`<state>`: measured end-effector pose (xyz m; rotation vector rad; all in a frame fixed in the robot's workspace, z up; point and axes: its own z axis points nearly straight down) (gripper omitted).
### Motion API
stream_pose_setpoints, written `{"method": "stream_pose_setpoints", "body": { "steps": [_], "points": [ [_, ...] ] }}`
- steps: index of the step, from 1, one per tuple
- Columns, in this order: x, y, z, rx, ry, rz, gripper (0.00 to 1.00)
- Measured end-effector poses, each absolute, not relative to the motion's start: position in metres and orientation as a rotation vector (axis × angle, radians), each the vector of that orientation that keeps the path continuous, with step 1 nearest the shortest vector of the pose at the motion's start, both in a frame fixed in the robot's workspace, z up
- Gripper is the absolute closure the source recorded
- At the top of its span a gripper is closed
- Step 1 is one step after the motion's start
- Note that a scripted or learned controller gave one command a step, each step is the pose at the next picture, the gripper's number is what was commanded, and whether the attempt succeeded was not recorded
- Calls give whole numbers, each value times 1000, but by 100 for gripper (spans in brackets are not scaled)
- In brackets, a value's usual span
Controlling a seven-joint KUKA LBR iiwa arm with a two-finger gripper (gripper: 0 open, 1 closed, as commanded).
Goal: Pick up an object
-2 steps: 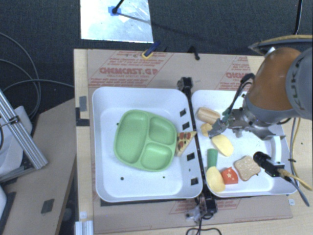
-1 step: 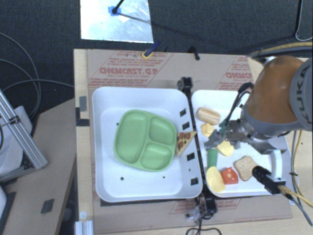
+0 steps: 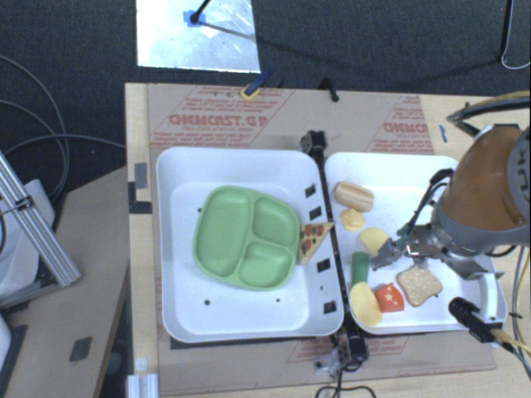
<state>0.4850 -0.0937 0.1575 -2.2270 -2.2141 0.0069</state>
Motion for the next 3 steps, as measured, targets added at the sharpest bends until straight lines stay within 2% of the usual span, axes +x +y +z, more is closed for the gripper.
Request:
{"method": "stream_pose_setpoints", "body": {
  "steps": [1,2,3],
  "points": [
    [488,-89,172,-2222,-2225,-4,100],
    [489,-15,259,-2211,-2241,-16,100],
    [521,45,309,-2213,-2237,-11,100]
  ]
}}
